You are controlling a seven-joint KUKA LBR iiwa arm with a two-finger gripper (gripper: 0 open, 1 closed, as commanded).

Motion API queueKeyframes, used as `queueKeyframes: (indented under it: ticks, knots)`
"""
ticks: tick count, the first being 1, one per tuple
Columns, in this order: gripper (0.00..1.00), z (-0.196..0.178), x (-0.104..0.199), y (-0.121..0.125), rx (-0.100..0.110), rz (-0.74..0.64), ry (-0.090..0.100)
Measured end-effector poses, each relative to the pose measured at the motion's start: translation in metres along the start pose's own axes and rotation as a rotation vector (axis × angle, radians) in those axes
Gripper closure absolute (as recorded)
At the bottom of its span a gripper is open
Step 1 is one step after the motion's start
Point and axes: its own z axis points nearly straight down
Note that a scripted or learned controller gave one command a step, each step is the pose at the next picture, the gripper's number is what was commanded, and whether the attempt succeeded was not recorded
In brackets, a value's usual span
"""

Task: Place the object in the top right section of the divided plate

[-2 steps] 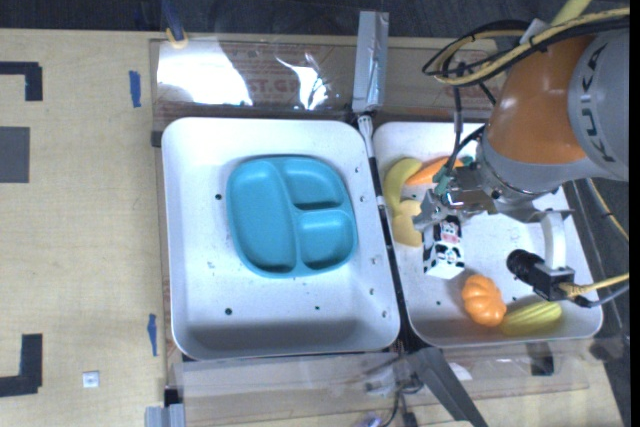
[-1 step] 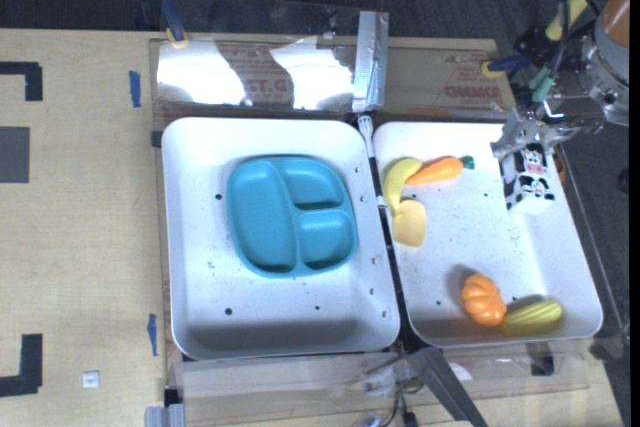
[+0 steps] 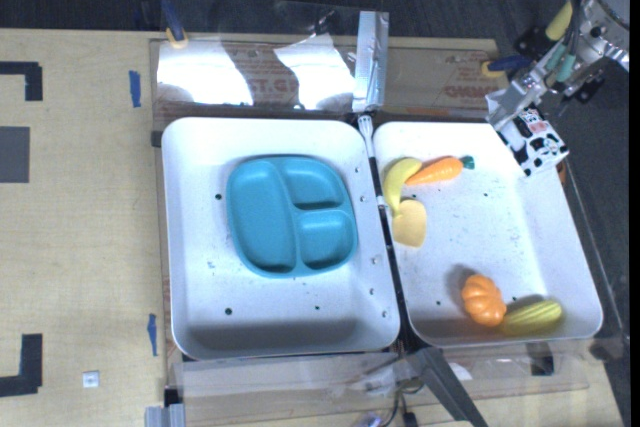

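Observation:
The blue divided plate lies in the middle of the left bin; its large section is on the left and two smaller sections are on the right. In the right bin are a carrot, a banana, a pale yellow piece, an orange pumpkin-like toy and a yellow-green piece. My gripper hangs over the right bin's far right corner, apart from all the toys, with nothing seen in it.
A clear plastic sheet and a metal bar stand behind the bins. The bins' inner walls meet along the middle. The arm comes in from the upper right.

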Motion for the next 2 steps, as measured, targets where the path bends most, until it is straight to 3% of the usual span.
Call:
queueKeyframes:
  ticks: [1, 2]
  knots:
    - [1.00, -0.020, -0.067, 0.018, 0.002, 0.214, 0.000]
    - [1.00, -0.032, -0.066, 0.021, -0.003, 0.208, -0.005]
